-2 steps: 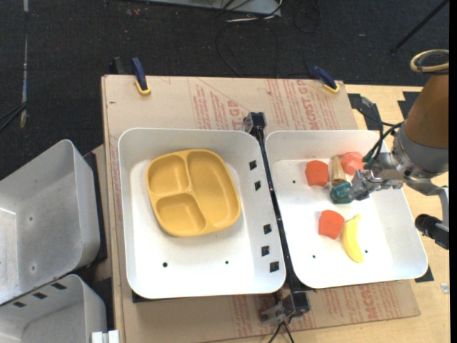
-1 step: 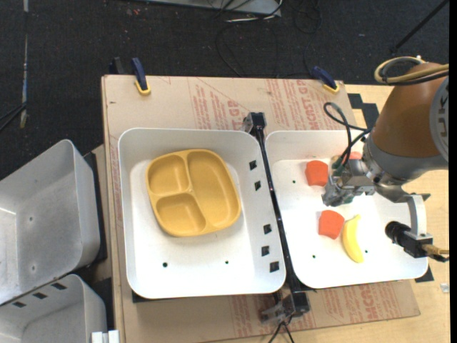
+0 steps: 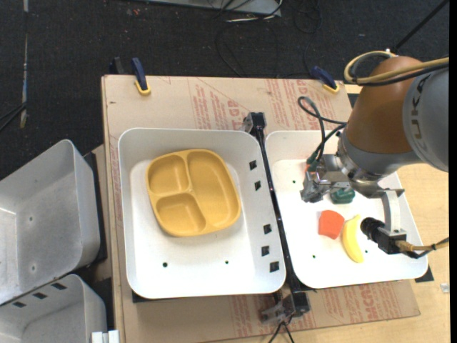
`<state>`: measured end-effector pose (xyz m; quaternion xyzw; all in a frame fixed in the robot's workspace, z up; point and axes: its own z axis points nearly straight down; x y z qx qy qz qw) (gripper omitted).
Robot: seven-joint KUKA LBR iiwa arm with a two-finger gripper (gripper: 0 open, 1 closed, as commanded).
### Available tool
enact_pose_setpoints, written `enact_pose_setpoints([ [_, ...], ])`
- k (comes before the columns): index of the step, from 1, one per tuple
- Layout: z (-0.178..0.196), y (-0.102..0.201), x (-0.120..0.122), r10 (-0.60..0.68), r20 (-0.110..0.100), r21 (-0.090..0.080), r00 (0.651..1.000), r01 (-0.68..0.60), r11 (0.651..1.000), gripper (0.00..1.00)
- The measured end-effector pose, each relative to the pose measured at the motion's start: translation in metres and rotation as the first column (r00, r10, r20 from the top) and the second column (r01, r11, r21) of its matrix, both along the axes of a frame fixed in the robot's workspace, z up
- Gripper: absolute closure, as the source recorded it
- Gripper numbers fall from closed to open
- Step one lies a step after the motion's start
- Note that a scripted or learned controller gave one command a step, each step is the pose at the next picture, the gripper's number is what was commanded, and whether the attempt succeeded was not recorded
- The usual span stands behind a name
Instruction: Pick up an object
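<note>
In the right bin (image 3: pixel 300 263) an orange-red block (image 3: pixel 330 224) lies beside a yellow banana (image 3: pixel 352 239), the two nearly touching. Just above them a small green thing (image 3: pixel 344 195) peeks out from under the wrist. My gripper (image 3: pixel 316 189) hangs over the bin's middle, up and left of the orange block. Its fingers point down at the bin floor and nothing can be made out between them. The grey arm with its orange band (image 3: pixel 385 113) comes in from the right and hides the back of this bin.
The left bin (image 3: pixel 143 263) holds a yellow divided plate (image 3: pixel 193 191) with three compartments. Black clips (image 3: pixel 265 227) line the seam between the two bins. Spare white bins (image 3: pixel 43 206) stand off the bench at the left.
</note>
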<state>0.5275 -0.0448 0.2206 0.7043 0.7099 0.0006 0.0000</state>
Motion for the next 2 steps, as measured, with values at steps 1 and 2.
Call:
enact_pose_setpoints([
  [1, 0.005, 0.056, 0.006, 0.000, 0.000, 0.001, 1.000, 0.000, 1.000, 1.00],
  [2, 0.007, 0.120, 0.004, 0.001, -0.001, 0.001, 1.000, -0.001, 1.000, 1.00],
])
